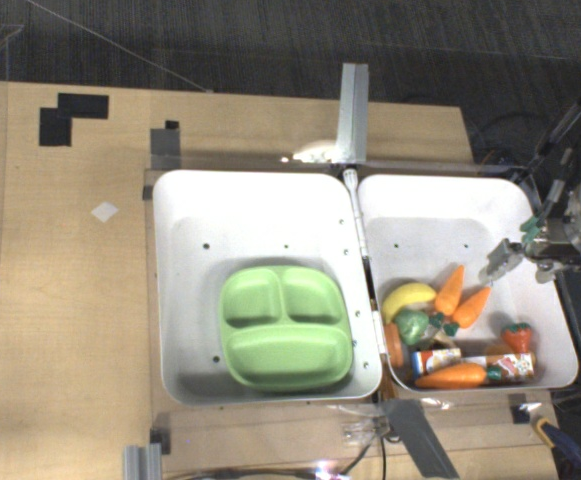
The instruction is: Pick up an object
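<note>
Where the right bin (440, 208) meets its right edge, we log the gripper (510, 258), jaw state indiscernible; toy vegetables (460, 353) crowd the front edge.

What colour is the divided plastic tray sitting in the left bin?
Light green: the three-compartment plastic tray shows best in the camera view, in the shallow white left bin.

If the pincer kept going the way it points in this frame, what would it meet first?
The pincer points down and toward the left into the right bin. Straight on, it would probably meet the upper toy carrot first, with the yellow lemon beyond. Height above the toys is unclear, so this is a guess.
</note>
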Robot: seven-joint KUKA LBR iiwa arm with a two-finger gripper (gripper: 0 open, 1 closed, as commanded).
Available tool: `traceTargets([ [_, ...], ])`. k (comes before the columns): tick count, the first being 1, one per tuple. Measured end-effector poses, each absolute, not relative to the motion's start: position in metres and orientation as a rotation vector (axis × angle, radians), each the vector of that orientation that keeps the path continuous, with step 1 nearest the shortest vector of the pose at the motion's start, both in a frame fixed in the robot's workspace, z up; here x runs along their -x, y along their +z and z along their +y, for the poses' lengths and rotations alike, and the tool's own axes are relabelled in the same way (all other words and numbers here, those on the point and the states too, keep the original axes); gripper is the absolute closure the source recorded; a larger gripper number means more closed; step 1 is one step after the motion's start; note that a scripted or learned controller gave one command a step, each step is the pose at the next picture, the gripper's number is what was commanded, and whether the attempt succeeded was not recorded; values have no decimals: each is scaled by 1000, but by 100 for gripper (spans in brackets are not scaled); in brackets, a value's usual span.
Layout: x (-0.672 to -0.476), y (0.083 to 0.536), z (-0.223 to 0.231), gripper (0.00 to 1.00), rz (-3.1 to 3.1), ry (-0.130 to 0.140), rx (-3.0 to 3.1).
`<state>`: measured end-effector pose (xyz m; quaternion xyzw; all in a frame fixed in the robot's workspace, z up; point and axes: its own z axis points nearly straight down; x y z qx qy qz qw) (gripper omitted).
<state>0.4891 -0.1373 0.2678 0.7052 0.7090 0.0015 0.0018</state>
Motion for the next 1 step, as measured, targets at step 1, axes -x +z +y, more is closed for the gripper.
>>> traceTargets([
  [1, -511, 177, -143, 0, 2369, 4, -2058],
])
